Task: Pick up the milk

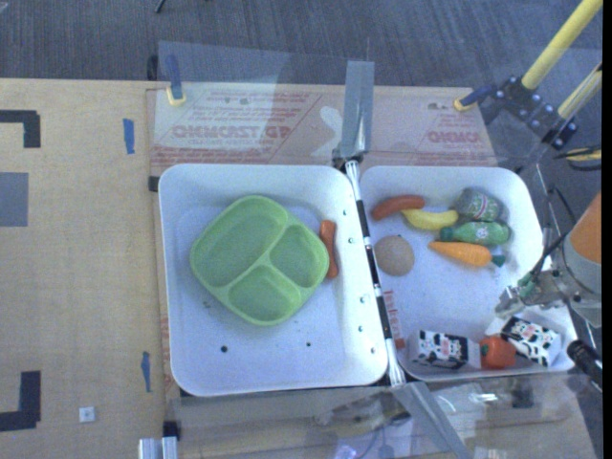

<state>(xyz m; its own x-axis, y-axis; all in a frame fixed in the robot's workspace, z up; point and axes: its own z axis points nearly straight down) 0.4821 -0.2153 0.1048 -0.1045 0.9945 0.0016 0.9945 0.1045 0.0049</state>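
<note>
Two small white cartons with black cow patches lie along the front edge of the right bin. One milk carton is at the front left. The other milk carton is at the front right corner, and a red tomato sits between them. My gripper comes in from the right edge and hovers just behind the right-hand carton. It holds nothing that I can see.
At the back of the right bin lie a red sausage, a banana, a grey-green lump, a green vegetable and a carrot. A brown ball sits near the divider. The left bin holds a green divided plate and an orange stick.
</note>
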